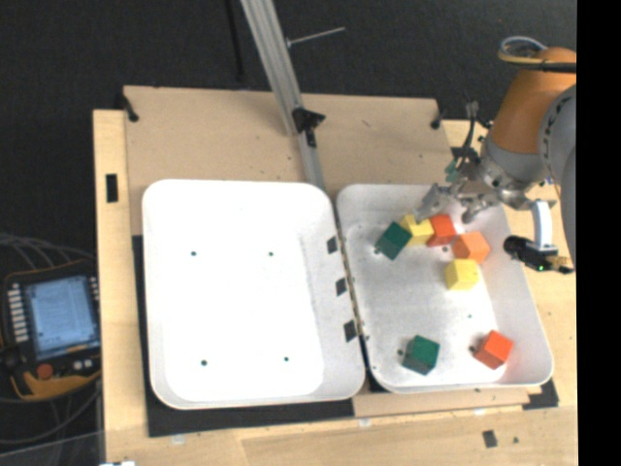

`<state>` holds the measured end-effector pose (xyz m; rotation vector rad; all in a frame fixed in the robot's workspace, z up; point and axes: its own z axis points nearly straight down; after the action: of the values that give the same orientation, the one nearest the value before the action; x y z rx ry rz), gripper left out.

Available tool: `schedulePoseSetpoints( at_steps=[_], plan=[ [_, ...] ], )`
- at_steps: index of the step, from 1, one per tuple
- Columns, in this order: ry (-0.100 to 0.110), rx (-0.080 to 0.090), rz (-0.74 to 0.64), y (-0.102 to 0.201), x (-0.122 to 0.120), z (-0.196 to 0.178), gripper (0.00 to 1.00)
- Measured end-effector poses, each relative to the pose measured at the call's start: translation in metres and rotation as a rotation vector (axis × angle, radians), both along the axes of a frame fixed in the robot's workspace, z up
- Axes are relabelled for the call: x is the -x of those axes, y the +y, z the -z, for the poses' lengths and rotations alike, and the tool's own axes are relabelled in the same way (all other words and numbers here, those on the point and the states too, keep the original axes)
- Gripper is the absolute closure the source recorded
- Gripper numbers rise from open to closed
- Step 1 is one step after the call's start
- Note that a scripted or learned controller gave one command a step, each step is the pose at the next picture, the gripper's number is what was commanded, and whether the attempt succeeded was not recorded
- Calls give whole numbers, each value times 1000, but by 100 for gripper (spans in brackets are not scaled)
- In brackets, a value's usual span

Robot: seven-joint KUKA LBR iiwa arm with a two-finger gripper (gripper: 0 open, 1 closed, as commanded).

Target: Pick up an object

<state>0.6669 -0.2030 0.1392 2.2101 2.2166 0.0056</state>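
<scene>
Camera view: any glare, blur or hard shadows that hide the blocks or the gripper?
Camera view: even, soft light; the left bin is nearly blown out white, the blocks in the right bin stay readable with faint shadows; the gripper is small and soft against the cluster, its details unclear.

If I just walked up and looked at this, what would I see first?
Probably the bright blocks in the right bin: a green block, yellow block and orange blocks huddle near its top, where the gripper hangs over them. Lower down sit another green block and an orange-red block. Beside it lies the big white left bin.
</scene>
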Motion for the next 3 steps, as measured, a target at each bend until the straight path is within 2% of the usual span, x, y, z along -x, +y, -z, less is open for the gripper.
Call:
schedulePoseSetpoints(
  at_steps=[1, 3],
  plan=[
    [3, 1, -2, -1, 1, -8, 100],
    [1, -4, -2, 5, -6, -134, 100]
  ],
)
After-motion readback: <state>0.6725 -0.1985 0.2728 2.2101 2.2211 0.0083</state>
